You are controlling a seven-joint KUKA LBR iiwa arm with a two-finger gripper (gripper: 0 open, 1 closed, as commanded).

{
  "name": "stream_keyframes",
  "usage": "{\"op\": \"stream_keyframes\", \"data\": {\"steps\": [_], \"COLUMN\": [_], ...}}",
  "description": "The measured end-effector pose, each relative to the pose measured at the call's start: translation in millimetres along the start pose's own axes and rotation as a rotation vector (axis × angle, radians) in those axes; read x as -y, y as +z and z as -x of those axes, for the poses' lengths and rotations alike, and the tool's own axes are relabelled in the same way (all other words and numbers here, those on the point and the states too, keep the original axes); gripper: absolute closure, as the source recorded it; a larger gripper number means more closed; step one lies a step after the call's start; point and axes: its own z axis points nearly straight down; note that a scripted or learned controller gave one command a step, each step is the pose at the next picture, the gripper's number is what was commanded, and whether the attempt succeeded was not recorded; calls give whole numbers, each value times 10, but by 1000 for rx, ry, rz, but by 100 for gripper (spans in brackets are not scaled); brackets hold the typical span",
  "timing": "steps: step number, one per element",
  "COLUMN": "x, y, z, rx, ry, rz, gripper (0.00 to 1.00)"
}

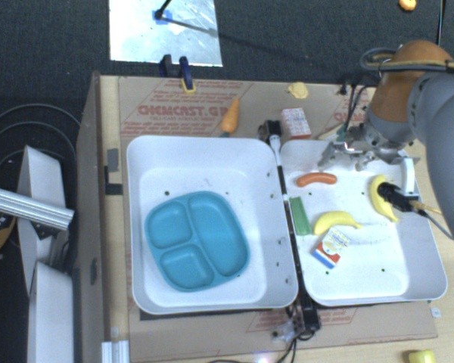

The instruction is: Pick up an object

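Hovering with the gripper [348, 153] at the back of the right bin [418, 272], just behind the orange sausage [316, 178] — open or shut, can't tell from up here, and nothing visibly held. Could easily clip the bin's back wall on a straight drop, or just roll that round sausage off sideways instead of pinching it. Might also snag two things at once further forward — yellow banana [336, 220] and small carton [330, 248] lying right up against each other.
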Motion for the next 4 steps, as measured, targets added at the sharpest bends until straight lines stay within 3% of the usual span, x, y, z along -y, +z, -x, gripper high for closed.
{"op": "stream_keyframes", "data": {"steps": [1,2,3,4], "x": [440,406,407,915], "y": [170,49,51,166], "z": [347,329,329,-270], "rx": [-3,-2,-2,-7], "ry": [9,3,3,0], "rz": [-13,-7,-7,-16], "gripper": [0,100,0,0]}}
